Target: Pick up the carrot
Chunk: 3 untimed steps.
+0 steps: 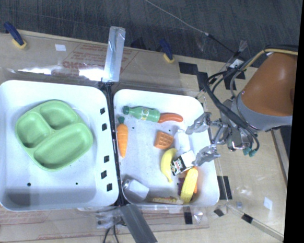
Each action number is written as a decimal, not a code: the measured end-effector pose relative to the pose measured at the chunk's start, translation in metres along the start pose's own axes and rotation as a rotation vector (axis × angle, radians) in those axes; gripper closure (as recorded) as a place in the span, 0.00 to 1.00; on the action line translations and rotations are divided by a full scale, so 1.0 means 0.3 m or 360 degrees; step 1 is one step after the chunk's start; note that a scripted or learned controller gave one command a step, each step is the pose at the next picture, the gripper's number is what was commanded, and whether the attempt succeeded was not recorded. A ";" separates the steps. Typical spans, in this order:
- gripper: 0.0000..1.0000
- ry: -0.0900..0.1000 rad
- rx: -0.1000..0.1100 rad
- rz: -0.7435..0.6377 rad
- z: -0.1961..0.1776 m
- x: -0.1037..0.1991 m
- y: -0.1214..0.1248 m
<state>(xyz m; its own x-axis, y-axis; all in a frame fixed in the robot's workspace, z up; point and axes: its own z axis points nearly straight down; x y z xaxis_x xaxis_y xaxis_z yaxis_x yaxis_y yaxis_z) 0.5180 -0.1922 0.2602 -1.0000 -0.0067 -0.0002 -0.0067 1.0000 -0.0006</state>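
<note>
arm point(264, 90): reaching from right | jaws: spread apart, nothing between

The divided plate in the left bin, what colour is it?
Light green: the divided plate shows best in the camera view from above.

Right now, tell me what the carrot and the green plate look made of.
Carrot: probably moulded plastic, a toy; even orange, smooth skin, stiff green top.
Green plate: likely plastic, slightly glossy; one flat colour, rounded moulded compartments. Neither can be confirmed by look alone.
</note>
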 end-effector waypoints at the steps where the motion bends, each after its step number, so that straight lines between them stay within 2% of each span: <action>1: 0.00 0.0007 -0.0004 -0.0021 0.530 0.014 -0.054; 2: 0.00 -0.0005 -0.0006 -0.0218 0.519 -0.141 0.299; 3: 0.00 -0.0005 0.0000 0.0196 0.558 -0.314 0.337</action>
<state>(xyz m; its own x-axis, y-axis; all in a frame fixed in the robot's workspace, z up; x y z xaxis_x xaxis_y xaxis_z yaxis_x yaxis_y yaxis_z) 0.6115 -0.0907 0.0928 -0.9932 0.1163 -0.0031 0.1163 0.9932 -0.0001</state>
